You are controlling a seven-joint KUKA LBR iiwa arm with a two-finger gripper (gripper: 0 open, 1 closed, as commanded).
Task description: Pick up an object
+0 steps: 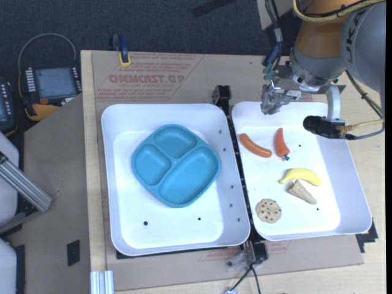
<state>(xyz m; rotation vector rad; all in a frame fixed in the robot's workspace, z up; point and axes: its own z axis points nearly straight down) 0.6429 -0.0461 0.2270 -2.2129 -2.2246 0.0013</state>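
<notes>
Gripper [271, 105] hangs over the far edge of the right bin [352, 182], near that bin's far left corner; from my feed I cannot tell how it is set, and I see nothing in it.

Working left to right: the left bin [116, 164] carries a blue divided plate [176, 164] near its middle. In the right bin, a sausage [254, 145] lies close to the left edge. A cookie [268, 211] sits toward the near left corner. An orange carrot [280, 143] lies just beside the sausage. A banana [301, 175] rests mid-bin, with a tan wedge [302, 192] touching its near side.
</notes>
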